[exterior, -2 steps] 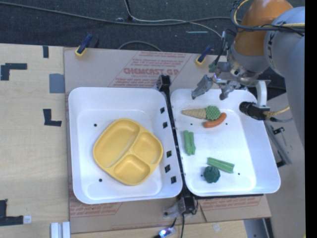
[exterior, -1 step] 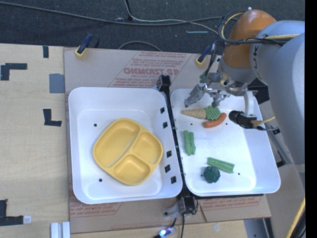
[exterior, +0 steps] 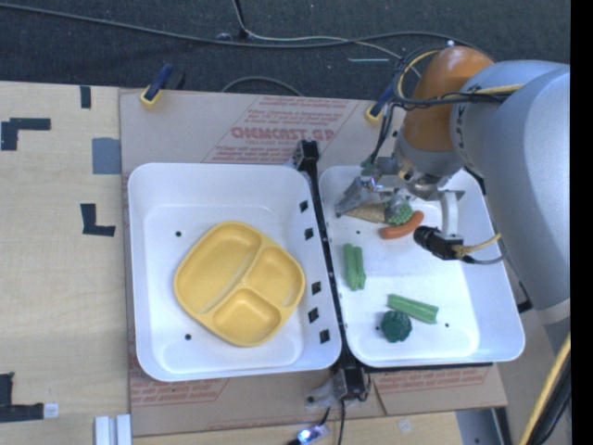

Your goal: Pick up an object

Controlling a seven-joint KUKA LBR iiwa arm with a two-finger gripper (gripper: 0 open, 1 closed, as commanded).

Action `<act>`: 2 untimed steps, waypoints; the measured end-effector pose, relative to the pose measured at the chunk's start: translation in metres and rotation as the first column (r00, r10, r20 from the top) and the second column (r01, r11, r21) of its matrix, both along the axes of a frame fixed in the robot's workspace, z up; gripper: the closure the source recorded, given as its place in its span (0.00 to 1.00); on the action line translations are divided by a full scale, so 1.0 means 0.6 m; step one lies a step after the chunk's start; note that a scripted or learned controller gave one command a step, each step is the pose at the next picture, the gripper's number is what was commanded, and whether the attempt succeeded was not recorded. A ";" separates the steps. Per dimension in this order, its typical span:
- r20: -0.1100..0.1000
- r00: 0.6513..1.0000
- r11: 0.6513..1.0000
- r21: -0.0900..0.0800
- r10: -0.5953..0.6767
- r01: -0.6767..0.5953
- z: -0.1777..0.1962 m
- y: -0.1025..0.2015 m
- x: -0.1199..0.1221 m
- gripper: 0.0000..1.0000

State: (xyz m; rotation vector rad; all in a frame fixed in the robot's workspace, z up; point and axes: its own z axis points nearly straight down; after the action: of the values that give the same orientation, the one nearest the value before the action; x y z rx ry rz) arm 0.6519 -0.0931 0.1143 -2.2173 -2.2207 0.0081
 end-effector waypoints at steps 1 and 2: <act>0.006 1.000 1.000 -0.002 0.001 -0.001 -0.051 0.001 0.000 0.00; 0.002 1.000 1.000 -0.004 0.001 -0.001 -0.032 -0.002 -0.001 1.00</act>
State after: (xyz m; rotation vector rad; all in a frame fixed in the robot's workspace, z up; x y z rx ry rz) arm 0.6515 -0.0941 0.0949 -2.2192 -2.2247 0.0105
